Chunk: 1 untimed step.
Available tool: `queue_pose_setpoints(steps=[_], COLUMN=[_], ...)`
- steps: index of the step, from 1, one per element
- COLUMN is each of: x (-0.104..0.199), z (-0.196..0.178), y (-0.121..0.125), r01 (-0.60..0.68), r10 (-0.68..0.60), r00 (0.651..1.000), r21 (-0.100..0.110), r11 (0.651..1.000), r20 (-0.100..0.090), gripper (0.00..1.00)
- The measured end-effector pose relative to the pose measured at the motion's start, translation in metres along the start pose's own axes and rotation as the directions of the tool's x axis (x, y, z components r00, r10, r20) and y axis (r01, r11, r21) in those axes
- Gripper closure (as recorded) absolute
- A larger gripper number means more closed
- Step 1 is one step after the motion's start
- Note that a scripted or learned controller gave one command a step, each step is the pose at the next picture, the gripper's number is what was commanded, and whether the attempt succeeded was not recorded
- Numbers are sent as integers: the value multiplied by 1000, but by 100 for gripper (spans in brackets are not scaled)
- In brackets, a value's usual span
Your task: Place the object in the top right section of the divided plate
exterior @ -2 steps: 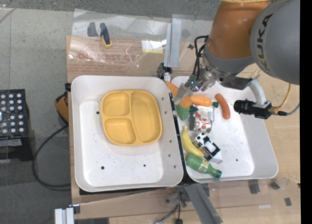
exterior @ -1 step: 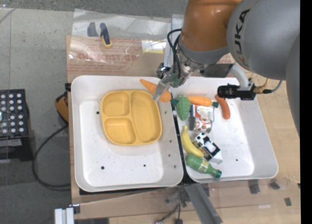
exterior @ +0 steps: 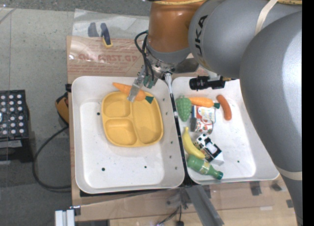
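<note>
A robotics lab is indicated. Two white bins (exterior: pixel 88 171) are set side by side on a tabletop (exterior: pixel 122 198) over a grey carpeted floor (exterior: pixel 34 43). A grey-and-orange arm (exterior: pixel 211 28) is seen reaching in above them. Toy food (exterior: pixel 201 122) is gathered in the right bin. A cable (exterior: pixel 44 156) is run across the floor beside a black box (exterior: pixel 12 119).

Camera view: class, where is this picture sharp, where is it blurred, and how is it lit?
Camera view: even, soft light, faint shadows; the yellow divided plate and banana look fairly sharp; the huge grey arm, nearest the lens, is soft; the gripper over the carrot is slightly smeared.
</note>
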<state>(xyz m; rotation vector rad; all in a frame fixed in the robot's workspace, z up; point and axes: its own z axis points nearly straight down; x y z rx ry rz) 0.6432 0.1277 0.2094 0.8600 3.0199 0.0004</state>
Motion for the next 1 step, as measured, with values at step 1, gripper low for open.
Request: queue_pose_setpoints(steps=[1], x=[0], z=[0], y=[0], r01=[0], r10=[0], r00=[1000], r21=[-1], r11=[1000], r20=[0], gripper=[0])
